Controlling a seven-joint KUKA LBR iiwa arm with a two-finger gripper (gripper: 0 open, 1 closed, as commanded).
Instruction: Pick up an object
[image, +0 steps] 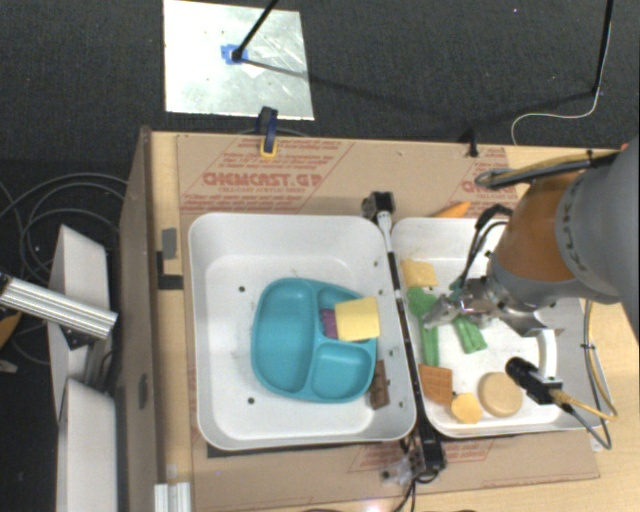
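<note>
- Down in the right bin (560, 425), the claw (447, 308) sits low over green sticks (431, 335).
- I cannot tell how it is set, or whether it holds anything.
- One green stick (470, 334) lies just right of the claw.
- Below it lie a brown square (436, 381) and a round tan piece (501, 394).

arm (600, 230): cut off at right edge | claw (452, 308): fingers blurred, grip unclear

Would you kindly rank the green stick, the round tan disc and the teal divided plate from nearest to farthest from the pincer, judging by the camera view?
1. Green stick, right bin, at the pincer.
2. Round tan disc, right bin's near corner.
3. Teal divided plate, left bin.
</note>
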